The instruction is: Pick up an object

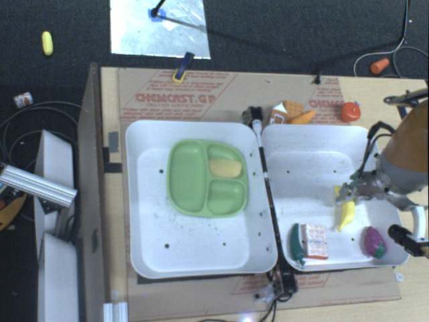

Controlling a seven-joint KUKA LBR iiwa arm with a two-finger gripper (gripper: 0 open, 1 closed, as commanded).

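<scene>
My gripper [347, 193] hangs low over the right bin [301, 159], near its right side, at the end of the grey and orange arm. Directly under and touching it is a yellow banana-shaped toy [346, 215], lying on the bin floor and pointing toward the front. A purple eggplant toy [373, 241] lies at the front right corner. At the front left of this bin lies a red and white box with a green edge [310, 241].
The left bin [151, 233] holds a green divided plate [194, 180] with a pale yellow item [226, 168] in one compartment. Behind the right bin, on the cardboard, lie an orange carrot [302, 117], a small carton [278, 117] and a red tomato [350, 111].
</scene>
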